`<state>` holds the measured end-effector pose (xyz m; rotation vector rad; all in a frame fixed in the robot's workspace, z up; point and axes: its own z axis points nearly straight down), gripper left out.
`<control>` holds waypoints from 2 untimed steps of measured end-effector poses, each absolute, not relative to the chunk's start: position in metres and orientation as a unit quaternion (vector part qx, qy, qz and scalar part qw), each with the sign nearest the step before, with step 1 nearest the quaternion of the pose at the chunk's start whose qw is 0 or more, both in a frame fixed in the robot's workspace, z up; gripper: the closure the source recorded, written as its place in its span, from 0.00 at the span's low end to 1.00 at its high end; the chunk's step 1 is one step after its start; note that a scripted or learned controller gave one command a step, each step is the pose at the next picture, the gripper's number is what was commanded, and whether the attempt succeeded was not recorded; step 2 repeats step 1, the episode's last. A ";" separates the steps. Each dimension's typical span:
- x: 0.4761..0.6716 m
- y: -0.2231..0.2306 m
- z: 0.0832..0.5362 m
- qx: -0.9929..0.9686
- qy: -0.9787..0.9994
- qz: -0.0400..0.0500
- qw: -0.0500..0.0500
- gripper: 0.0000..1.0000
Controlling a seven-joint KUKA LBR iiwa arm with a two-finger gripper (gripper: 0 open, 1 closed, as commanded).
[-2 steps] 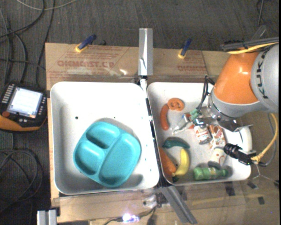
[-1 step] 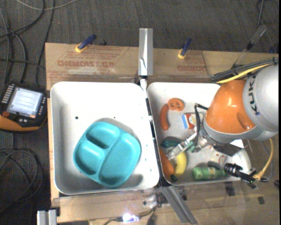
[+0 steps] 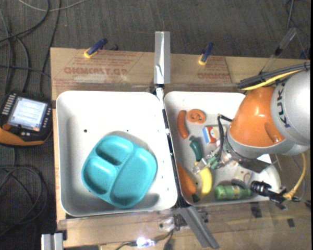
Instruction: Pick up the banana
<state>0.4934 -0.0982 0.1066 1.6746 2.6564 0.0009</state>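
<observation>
- Camera view: the arm (image 3: 261,124) leans in from the right over the right bin (image 3: 235,95), its bulk hiding much of the bin floor.
- End effector (image 3: 211,163) is low, just above the banana (image 3: 204,180); I cannot tell how wide it is set or whether it has hold of anything.
- The banana lies near the bin's front, between an orange piece (image 3: 186,180) and a green bottle (image 3: 232,192).
- The left bin (image 3: 68,139) carries a teal divided plate (image 3: 120,171).

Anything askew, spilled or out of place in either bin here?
Nothing looks spilled or broken. The turquoise divided plate sits skewed in the left bin, its corners off the bin's walls. The right bin is crowded: the banana lies among other toys, directly under the gripper.
</observation>
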 end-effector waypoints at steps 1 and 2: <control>0.565 -0.058 0.219 0.585 0.811 -0.001 0.000 1.00; 0.565 -0.058 0.219 0.585 0.811 -0.001 0.000 1.00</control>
